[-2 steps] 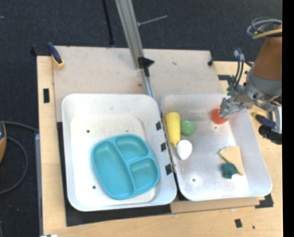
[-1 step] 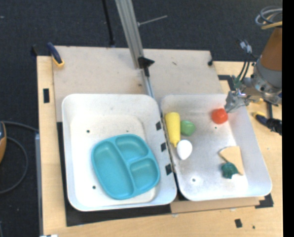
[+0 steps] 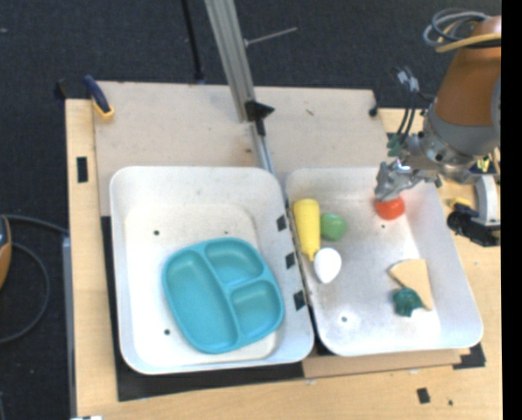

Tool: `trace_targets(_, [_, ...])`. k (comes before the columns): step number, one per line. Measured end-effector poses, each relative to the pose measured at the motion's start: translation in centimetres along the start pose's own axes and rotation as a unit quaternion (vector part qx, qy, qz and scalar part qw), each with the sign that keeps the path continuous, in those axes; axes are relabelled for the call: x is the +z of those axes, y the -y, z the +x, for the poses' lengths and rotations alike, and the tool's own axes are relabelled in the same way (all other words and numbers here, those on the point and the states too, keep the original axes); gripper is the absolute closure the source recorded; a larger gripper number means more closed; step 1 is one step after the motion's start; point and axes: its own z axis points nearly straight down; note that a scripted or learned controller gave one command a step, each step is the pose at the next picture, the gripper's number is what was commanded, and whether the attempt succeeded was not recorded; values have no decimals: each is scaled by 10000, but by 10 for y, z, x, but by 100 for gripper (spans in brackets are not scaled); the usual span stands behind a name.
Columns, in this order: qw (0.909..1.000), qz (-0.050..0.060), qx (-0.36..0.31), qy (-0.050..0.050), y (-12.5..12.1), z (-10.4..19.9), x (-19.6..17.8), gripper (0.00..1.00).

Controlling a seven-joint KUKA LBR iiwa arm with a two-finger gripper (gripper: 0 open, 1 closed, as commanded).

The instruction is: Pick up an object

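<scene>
Overhead, the end effector (image 3: 391,188) hung above the far part of the right bin (image 3: 454,322), directly over a small red-orange object (image 3: 390,206); whether it was gripping that object, or how wide it stood, I cannot tell. Against the bin's left wall lay a yellow cylinder (image 3: 306,226), with a green ball (image 3: 334,227) touching its right side and a white egg-shaped object (image 3: 328,264) just below. Near the right wall sat a tan wedge (image 3: 412,278) beside a dark green lump (image 3: 407,301). The bin's middle floor lay open. In the left bin (image 3: 130,208), a blue divided plate (image 3: 223,294) filled the near half. Bare desk (image 3: 173,121) stretched behind both bins.
</scene>
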Motion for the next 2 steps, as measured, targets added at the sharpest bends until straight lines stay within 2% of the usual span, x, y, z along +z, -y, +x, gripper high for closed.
trace_targets(2, [10000,2,-11,-8,25,116,-6,100])
